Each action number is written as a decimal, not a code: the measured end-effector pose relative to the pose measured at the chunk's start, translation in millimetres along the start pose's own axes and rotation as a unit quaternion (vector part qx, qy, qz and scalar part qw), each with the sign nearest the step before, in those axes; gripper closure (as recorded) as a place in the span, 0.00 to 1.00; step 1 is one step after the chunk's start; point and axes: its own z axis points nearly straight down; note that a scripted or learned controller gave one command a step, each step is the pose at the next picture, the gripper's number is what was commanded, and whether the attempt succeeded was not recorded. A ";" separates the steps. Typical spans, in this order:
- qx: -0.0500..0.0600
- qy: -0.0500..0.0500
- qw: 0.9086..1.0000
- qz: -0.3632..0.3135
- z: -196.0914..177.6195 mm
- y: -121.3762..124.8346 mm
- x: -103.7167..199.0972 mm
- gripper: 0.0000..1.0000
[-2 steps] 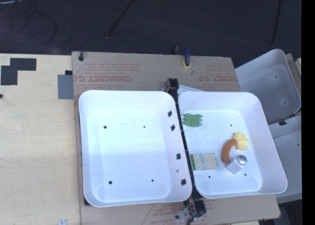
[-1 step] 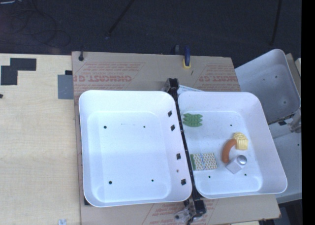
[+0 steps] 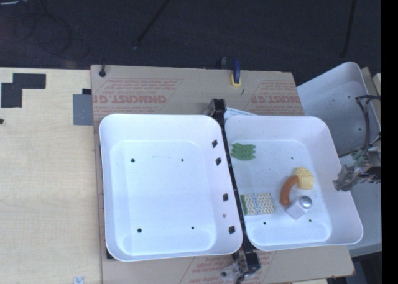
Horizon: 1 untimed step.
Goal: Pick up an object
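Pale wooden bench (image 3: pixel 43 171) with a cardboard sheet (image 3: pixel 186 93) carries two shallow white bins. One, the left bin (image 3: pixel 161 186), has bare plastic. Its neighbour, the right bin (image 3: pixel 280 133), holds five things: a green pea pod (image 3: pixel 243 151), yellow corn (image 3: pixel 304 178), an orange sausage (image 3: pixel 288 189), a grey block (image 3: pixel 298 206), and a patterned pad (image 3: pixel 257 203). At the right edge, the gripper (image 3: pixel 356 176) hangs outside the bins; I cannot tell its opening.

One fixed camera above the bench (image 3: pixel 50 171), angled down over both white bins (image 3: pixel 109 171)
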 end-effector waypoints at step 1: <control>-0.014 -0.006 1.000 -0.001 -153.9 4.2 6.9 1.00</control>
